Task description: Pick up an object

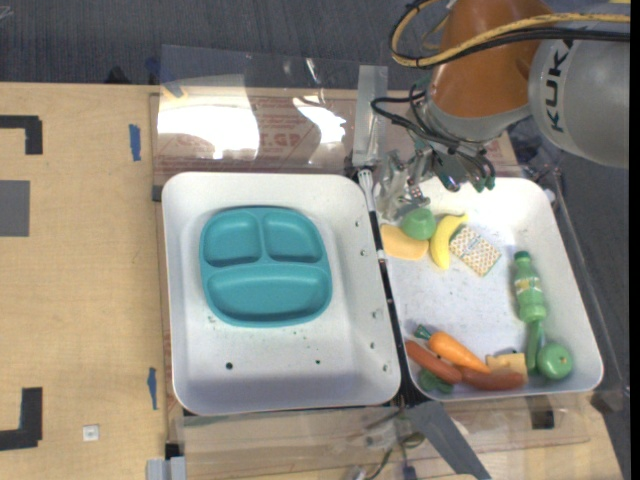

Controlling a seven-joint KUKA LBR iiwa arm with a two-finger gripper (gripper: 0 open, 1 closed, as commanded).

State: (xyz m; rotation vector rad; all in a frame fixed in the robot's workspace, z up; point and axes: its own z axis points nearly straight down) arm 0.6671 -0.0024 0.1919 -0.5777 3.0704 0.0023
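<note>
Camera view: gripper [412,190] low over right bin [575,298], far-left corner; grip state cannot be told. Green round toy [420,224] just beneath it, touching banana [442,241]. Teal divided plate [266,265] in left bin [185,348].

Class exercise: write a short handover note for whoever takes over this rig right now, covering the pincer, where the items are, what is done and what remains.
Pincer: low over the right bin's upper left corner, just above the green round item; grip state unclear.
Items: yellow banana, green bottle, carrot all lie in the right bin. Teal tray sits in the left bin.
Done: nothing visibly lifted.
Left: grasp and raise one object.
</note>
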